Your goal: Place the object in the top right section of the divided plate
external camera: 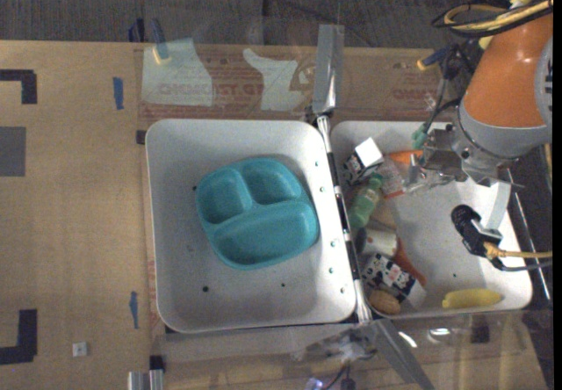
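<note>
1. Camera view looks down on two white bins side by side: the left bin holds a teal divided plate, and the right bin holds a scatter of small things.
2. All three sections of the divided plate are bare; it lies near the middle of its bin, turned at a slant.
3. Along the right bin's left wall lie a green bottle, a small white box, an orange carrot-like piece, a black-and-white printed pack and a brown round item.
4. A yellow banana-shaped object rests at the right bin's near right corner, well apart from the rest.
5. The grey arm with its orange band hangs over the right bin's far side.
6. The gripper is above the clutter near the green bottle; whether its grip is spread or pressed together cannot be told, and nothing shows pinched in it.
</note>
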`<state>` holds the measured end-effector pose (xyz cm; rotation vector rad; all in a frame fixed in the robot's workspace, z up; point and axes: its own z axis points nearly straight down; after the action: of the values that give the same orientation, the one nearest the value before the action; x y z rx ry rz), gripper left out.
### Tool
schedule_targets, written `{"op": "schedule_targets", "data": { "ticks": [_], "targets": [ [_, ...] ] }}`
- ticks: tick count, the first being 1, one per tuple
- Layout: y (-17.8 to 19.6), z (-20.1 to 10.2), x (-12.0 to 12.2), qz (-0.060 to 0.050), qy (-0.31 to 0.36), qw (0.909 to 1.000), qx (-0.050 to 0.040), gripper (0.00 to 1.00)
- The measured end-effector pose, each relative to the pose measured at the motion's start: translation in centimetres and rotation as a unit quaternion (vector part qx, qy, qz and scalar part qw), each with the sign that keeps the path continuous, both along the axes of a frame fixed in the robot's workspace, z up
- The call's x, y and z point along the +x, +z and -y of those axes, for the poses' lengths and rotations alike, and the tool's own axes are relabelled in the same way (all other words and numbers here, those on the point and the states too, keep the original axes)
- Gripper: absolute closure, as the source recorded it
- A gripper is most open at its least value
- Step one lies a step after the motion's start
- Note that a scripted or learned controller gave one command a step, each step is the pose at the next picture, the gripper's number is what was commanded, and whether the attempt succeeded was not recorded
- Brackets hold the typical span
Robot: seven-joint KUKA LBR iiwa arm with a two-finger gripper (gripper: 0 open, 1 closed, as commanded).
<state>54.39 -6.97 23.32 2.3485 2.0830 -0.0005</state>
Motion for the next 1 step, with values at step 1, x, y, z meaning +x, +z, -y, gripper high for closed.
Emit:
{"op": "schedule_targets", "data": {
  "ticks": [1],
  "targets": [
    [-4.92, -0.07, -3.97, -0.002, 0.023, 0.9997, 0.0012, 1.0]
  ]
}}
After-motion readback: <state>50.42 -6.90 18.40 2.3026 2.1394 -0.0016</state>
